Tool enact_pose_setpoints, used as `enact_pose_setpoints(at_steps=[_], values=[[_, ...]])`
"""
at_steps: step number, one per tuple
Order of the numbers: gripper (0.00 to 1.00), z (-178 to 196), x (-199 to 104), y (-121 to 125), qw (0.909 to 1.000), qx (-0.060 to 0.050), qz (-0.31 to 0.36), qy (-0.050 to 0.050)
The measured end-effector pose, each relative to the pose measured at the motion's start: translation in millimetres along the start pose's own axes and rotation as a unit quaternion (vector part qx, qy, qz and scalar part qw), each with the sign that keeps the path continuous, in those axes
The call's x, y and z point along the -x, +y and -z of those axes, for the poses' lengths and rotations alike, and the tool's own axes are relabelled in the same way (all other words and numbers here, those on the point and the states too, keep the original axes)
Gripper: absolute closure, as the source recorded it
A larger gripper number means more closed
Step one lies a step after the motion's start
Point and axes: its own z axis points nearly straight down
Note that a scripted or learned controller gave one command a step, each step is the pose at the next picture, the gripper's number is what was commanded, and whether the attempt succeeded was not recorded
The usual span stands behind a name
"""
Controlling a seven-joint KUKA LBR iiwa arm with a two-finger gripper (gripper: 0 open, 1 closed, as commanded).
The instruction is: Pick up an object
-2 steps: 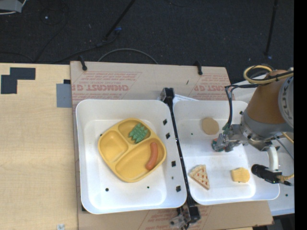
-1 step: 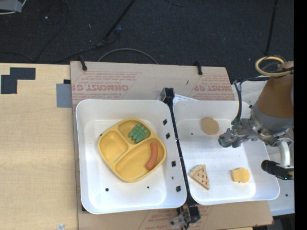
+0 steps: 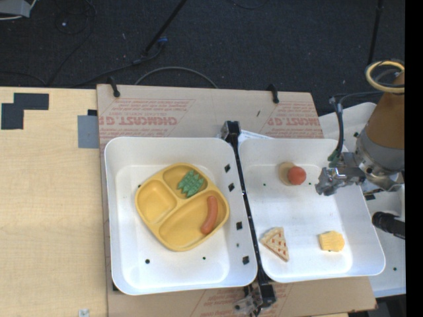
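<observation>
The left bin holds a yellow divided plate, set at a slant. In the plate's upper section lies a clump of green beans, and in the long section along its right side lies a reddish sausage; the third section, on the left, is bare.

The right bin holds three loose things. A small red ball on a tan disc, much like a tomato on a cracker, sits near the far wall. A pizza slice lies toward the near left corner, and a yellow cheese block lies to its right, well apart from it.

The gripper hangs over the right bin's right side, just beside the tomato and not touching it. Nothing sits between its tips, and whether they are spread or pressed together cannot be told.

Both bins rest on a brown cardboard sheet on a pale wooden bench. Behind is dark carpet with cables.
</observation>
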Motion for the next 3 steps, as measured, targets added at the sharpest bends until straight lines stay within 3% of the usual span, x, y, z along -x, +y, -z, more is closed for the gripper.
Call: enact_pose_setpoints(at_steps=[1, 3], values=[[1.0, 50, 1, 1, 1.0, 0.001, 0.0, 0.0], [1.0, 29, -98, 11, 1.0, -0.003, 0.001, 0.001]])
